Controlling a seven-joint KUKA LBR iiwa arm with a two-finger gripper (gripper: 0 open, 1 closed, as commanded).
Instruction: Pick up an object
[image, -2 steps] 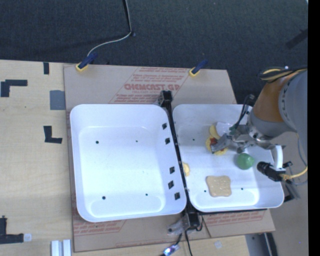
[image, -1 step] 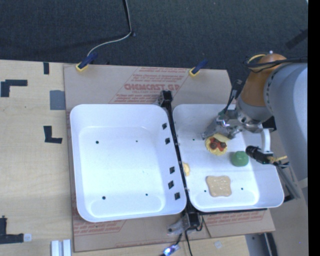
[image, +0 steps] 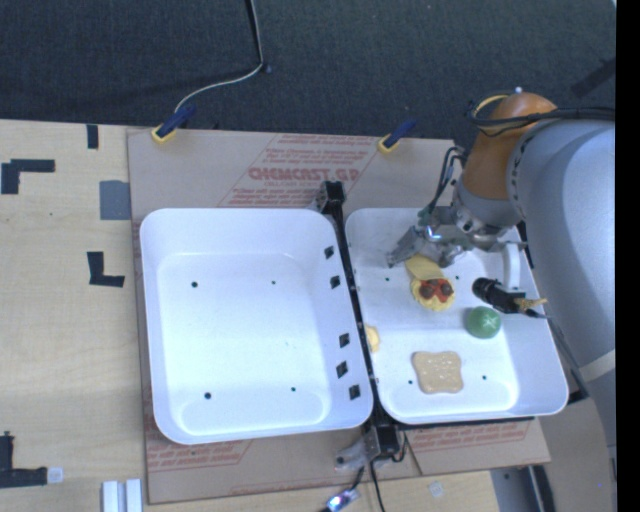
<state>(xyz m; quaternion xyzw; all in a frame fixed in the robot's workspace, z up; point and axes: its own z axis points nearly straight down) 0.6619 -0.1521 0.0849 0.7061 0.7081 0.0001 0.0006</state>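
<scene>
Tan, bread-shaped flat slice (image: 437, 372) lay nearest, low in the right white bin (image: 520, 395). Left of it, a small yellow scrap (image: 371, 338) hugged the wall. The gripper (image: 428, 258) hovered, fingers apart, just over a yellow lump with red spots (image: 432, 291); a straight descent would likely straddle it. A green ball (image: 483, 322) nearby on the right might crowd one finger.

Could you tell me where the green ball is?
The green ball sits in the right bin, near its right wall, beside the yellow-red toy.
</scene>
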